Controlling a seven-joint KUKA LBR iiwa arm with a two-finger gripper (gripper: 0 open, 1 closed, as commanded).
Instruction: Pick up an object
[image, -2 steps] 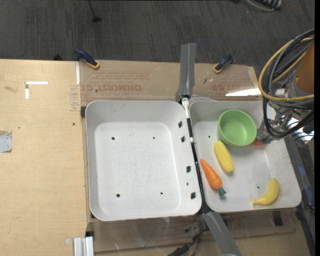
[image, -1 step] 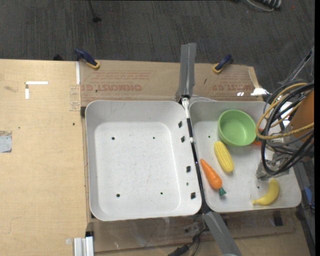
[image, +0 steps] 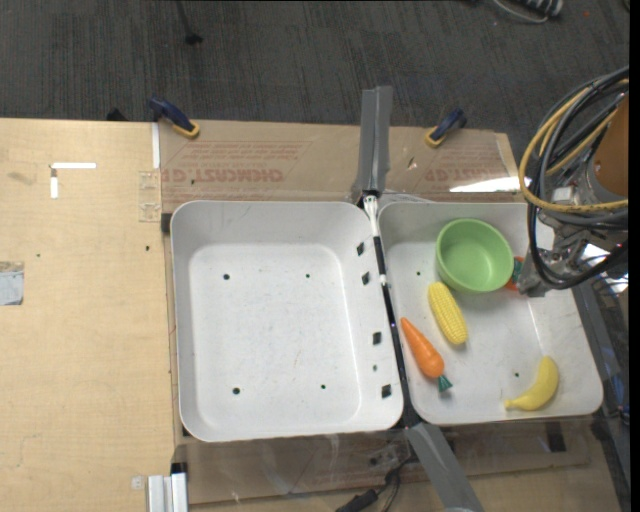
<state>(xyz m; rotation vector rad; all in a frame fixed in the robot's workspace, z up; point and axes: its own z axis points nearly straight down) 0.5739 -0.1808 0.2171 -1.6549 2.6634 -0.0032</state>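
The right white bin (image: 575, 330) holds a green bowl (image: 474, 256) at its back. In front of the bowl lies a yellow corn cob (image: 448, 313). An orange carrot (image: 423, 348) lies near the bin's left wall, and a yellow banana (image: 537, 386) rests in the front right corner. My gripper (image: 538, 277) hangs low at the bin's right side, just right of the bowl, partly hidden under cables and dark wrist parts. Nothing shows held in it.
The left white bin (image: 275, 320) sits beside the right one, divided from it by a grey bar (image: 375, 150). Yellow and black cables (image: 570, 130) loop over the arm at the right edge. Clamps (image: 175, 117) pin cardboard behind the bins.
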